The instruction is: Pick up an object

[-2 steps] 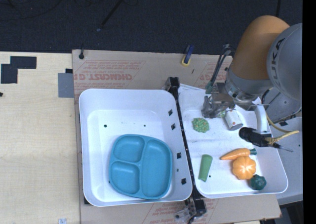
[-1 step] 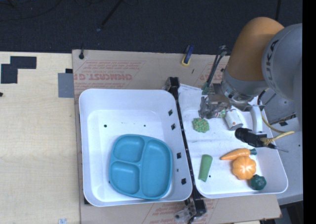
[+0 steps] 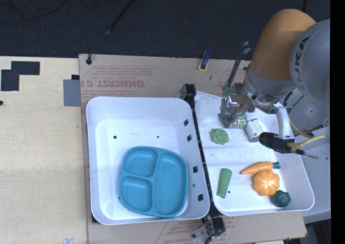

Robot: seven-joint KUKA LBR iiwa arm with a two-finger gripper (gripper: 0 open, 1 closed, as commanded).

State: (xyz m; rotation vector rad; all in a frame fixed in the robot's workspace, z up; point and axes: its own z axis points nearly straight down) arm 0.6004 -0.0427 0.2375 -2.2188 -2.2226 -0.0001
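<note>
You can't tell the gripper's [image 3: 233, 114] grip at the right bin's [image 3: 307, 194] twelve o'clock, a bumpy green ball [image 3: 219, 136] just below; left bin [image 3: 102, 130] holds a smooth blue divided plate [image 3: 153, 181].

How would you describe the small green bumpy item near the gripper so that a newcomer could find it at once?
Look in the right-hand white bin, in its upper left part, just below the gripper. There lies the small green bumpy lump, round and knobbly. The green stick nearer the front is long and smooth, and the carrot and the orange fruit are orange.
</note>
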